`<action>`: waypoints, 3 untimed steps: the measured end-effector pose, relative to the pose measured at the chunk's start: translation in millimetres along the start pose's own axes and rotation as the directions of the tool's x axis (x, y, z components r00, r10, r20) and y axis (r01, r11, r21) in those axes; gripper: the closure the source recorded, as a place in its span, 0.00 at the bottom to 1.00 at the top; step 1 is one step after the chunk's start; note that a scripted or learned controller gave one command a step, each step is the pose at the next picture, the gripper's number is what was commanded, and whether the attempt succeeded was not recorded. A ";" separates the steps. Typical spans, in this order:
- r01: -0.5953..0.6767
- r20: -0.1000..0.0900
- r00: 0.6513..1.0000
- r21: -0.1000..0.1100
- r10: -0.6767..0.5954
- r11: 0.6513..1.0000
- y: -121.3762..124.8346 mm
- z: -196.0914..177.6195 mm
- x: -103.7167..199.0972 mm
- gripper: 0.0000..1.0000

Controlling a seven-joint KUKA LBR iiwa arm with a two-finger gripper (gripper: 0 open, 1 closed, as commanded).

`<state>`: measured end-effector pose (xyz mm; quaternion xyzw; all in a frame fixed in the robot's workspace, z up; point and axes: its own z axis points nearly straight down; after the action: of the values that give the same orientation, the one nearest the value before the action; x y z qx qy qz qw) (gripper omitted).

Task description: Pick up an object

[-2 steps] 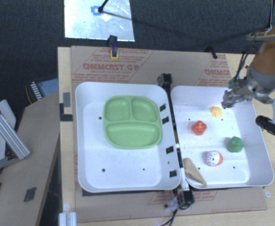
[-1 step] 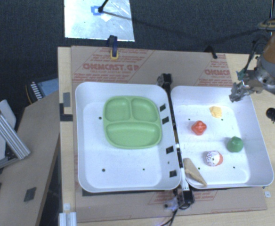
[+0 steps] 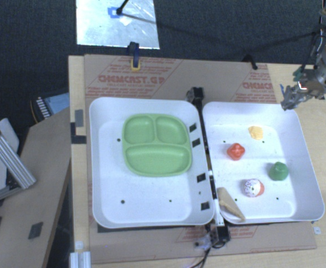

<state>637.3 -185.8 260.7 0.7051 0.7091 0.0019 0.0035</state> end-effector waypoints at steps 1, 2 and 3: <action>0.002 -0.003 1.000 0.008 -0.002 1.000 -14.9 14.6 53.5 1.00; 0.003 -0.003 1.000 0.007 -0.003 1.000 -23.6 25.2 97.8 1.00; 0.001 -0.003 1.000 0.007 -0.001 1.000 -36.0 22.3 140.1 1.00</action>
<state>600.7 -45.9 237.8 0.7046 0.7096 0.0002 -0.0001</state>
